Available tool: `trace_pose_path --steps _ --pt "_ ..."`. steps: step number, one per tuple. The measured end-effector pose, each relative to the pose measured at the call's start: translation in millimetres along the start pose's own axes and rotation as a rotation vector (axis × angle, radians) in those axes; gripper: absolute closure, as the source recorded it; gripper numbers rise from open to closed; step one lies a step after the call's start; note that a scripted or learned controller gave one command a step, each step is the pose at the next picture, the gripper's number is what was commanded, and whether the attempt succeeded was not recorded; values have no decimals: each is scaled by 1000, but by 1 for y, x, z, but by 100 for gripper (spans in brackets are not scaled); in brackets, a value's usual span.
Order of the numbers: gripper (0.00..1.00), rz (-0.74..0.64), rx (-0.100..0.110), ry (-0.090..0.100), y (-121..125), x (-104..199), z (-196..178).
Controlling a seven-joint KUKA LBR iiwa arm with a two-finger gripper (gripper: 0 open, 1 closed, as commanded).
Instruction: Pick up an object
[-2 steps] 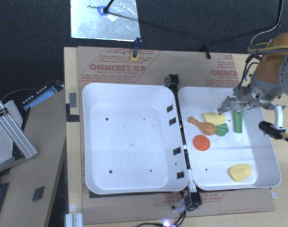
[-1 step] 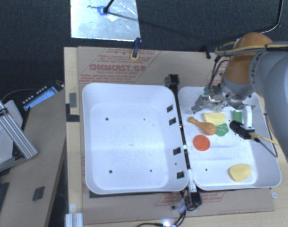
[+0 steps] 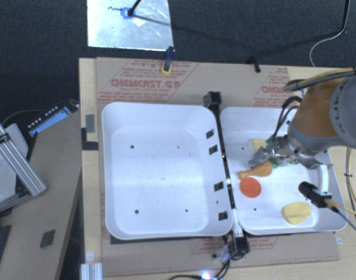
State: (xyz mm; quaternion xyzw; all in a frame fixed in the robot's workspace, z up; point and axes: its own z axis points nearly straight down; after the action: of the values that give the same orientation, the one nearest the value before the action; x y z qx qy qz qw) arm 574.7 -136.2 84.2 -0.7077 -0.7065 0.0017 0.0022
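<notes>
My gripper (image 3: 264,155) is down in the right bin (image 3: 257,223), near its upper middle. Just below and to its left lies an orange, carrot-like piece (image 3: 257,170), touching or nearly touching the gripper tip. A round red-orange object (image 3: 251,187) rests a little lower. Beside the gripper's upper left is a pale yellow piece (image 3: 258,144), and a small green thing (image 3: 281,160) peeks out under the wrist. Near the bin's front right corner lies a yellow lump (image 3: 296,213). The arm hides part of the bin's right side.
The left bin (image 3: 117,121) lies alongside, split from the right one by a black-clipped divider (image 3: 222,156). Both bins rest on a cardboard sheet (image 3: 143,80). A shiny metal plate (image 3: 128,16) lies beyond the bench.
</notes>
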Motion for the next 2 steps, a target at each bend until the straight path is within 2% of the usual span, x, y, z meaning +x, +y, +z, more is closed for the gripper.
trace_pose_path --steps 1,2 --pt "100 -4 -9 -2 5 1 -11" --pt "100 -9 -9 0 -28 47 -87"
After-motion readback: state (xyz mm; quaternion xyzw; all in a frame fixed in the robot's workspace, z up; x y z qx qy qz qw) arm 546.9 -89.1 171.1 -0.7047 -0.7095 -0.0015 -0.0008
